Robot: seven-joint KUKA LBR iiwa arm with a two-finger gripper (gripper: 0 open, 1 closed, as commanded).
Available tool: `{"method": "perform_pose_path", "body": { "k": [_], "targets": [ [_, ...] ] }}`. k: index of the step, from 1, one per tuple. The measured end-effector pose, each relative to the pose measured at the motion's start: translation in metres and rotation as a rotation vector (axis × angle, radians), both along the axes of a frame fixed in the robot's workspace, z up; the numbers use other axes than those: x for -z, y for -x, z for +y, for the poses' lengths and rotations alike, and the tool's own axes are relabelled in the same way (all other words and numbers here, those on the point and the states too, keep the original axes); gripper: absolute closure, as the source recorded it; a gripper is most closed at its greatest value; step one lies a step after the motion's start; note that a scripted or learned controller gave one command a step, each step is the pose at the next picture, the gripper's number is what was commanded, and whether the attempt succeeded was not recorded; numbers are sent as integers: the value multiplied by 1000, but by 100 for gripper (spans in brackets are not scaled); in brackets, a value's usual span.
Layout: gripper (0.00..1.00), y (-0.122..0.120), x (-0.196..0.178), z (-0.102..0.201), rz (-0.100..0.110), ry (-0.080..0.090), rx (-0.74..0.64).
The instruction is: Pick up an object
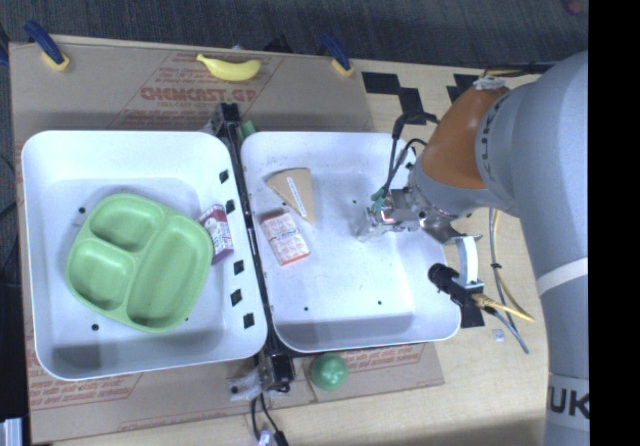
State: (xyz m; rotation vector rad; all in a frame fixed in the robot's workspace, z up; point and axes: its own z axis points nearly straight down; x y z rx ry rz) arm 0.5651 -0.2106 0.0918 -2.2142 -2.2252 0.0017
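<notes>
At centre right of the frame, the gripper (372, 223) sits low in the right bin (340, 319), near its right wall; whether it holds anything cannot be told. Left of it, apart, lie a tan wedge (292, 191) and a red-and-white packet (284, 237). Centre left, the left bin (60, 159) holds a green divided plate (139, 260) and a dark red packet (217, 231).

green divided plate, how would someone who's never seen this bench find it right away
Of the two white bins side by side, look in the left bin. The green divided plate lies flat on its floor, by far the largest thing there. Its pale green colour and three compartments set it apart from the small dark red packet beside it.
</notes>
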Motion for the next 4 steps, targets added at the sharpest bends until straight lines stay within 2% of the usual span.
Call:
{"method": "perform_pose_path", "body": {
  "k": [1,2,3,4],
  "targets": [
    [100,-76,0,52,-2,-1,-1],
    [100,-71,-155,44,-8,3,-1],
    [0,-70,-153,44,-4,2,-1],
    [0,-33,0,9,1,1,0]
  ]
}}
